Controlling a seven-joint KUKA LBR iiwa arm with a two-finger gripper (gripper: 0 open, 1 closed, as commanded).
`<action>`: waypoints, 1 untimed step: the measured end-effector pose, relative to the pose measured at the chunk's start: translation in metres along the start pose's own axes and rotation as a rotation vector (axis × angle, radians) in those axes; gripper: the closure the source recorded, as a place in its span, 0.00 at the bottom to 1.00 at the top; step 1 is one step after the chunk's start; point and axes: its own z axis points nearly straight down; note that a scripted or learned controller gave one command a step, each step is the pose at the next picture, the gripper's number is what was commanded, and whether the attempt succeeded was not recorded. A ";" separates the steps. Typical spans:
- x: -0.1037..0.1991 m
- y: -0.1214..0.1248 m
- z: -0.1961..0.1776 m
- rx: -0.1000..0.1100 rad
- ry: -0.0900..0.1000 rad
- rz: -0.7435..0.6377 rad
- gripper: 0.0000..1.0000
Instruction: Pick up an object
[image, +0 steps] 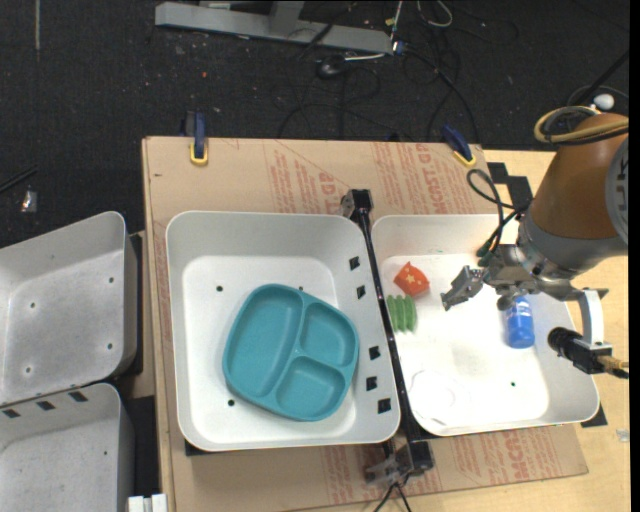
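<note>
My gripper (488, 285) hangs over the right bin (570, 405), in its upper middle, below the grey and orange arm that reaches in from the right. A small blue object (520, 327) lies just below and to the right of the gripper, close to it or touching it. A red object (411, 279) sits near the bin's left wall, to the left of the gripper. Directly under the red one lies a green object (402, 314). From this angle nothing can be made out inside the gripper.
The left bin (200, 400) holds a teal divided plate (290, 352). A black divider rail (375, 300) runs between the bins. Both bins rest on a cardboard sheet (300, 175). Two white lids (60, 300) lie off to the left.
</note>
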 end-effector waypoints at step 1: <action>0.000 0.003 -0.008 -0.014 -0.002 -0.003 0.00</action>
